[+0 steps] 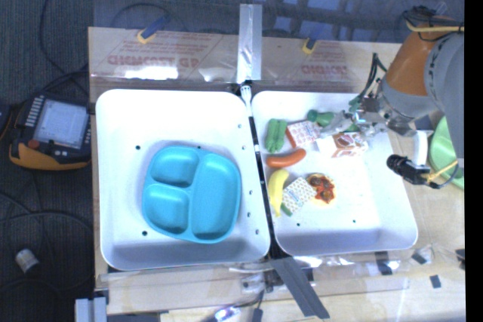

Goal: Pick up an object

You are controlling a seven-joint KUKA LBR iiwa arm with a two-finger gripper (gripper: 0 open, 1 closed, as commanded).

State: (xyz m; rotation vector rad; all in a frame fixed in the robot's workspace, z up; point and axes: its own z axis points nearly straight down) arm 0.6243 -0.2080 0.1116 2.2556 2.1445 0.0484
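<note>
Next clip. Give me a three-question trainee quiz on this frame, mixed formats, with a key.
1. True or false: the blue divided plate lies in the left bin.
2. Which item lies nearest the divider between the bins: A) banana B) pizza slice C) small carton?
3. Fill in: the hot dog lies between the green pepper and the ____.

Key: 1 true; 2 A; 3 banana.

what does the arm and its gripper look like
The arm is a rounded grey body with an orange band above the wrist. Thin dark cables run along it near the band. The gripper is a small cluster of dark and metallic parts.
</note>
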